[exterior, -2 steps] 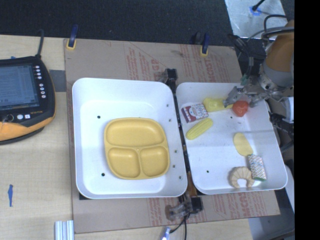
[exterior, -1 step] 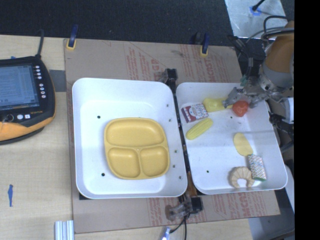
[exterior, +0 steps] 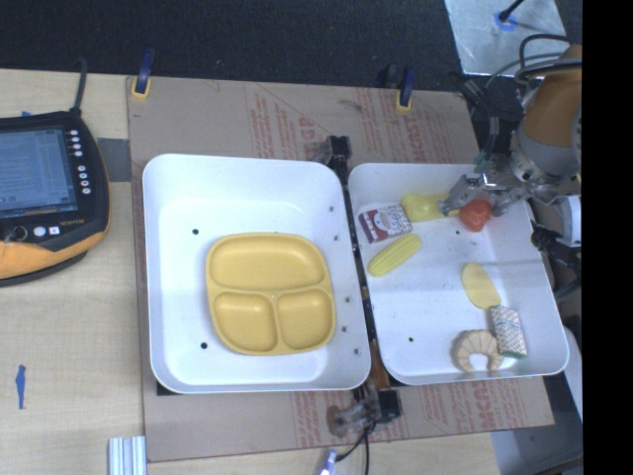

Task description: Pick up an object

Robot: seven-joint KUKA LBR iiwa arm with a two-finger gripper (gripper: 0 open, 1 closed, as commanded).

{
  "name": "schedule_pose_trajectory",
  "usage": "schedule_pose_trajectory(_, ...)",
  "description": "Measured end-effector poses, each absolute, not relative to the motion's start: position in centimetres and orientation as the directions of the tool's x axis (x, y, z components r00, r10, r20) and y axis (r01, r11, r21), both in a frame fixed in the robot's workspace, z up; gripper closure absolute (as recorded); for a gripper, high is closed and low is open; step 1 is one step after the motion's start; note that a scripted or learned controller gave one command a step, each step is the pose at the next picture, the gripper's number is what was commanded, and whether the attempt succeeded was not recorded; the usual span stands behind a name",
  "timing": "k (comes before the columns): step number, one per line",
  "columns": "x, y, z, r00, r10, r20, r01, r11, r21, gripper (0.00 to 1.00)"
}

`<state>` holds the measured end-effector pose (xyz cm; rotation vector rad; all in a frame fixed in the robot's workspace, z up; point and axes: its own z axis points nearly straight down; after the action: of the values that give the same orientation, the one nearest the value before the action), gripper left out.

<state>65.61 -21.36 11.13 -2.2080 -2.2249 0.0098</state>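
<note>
The gripper (exterior: 473, 198) is hovering at the right bin's (exterior: 435, 359) far edge, touching the red tomato (exterior: 476, 216). Finger state: cannot tell. Nothing is looking lifted yet, so the pick is remaining.

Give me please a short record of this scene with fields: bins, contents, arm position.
left bin: holds a yellow divided plate
right bin: holds a red-white packet, corn cob, yellow piece, red tomato, yellow oval, croissant, small wrapped pack
gripper: over the right bin's far right corner, beside the tomato
outside bins: control tablet at left
</note>
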Motion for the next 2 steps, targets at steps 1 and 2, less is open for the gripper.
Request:
schedule_pose_trajectory(1,65.7,-21.3,12.1,-0.011,1.0,-0.002,1.0,0.011,-0.004,1.0)
schedule_pose_trajectory(2,59.3,-17.8,17.4,-0.005,1.0,-0.001,1.0,0.005,-0.003,1.0)
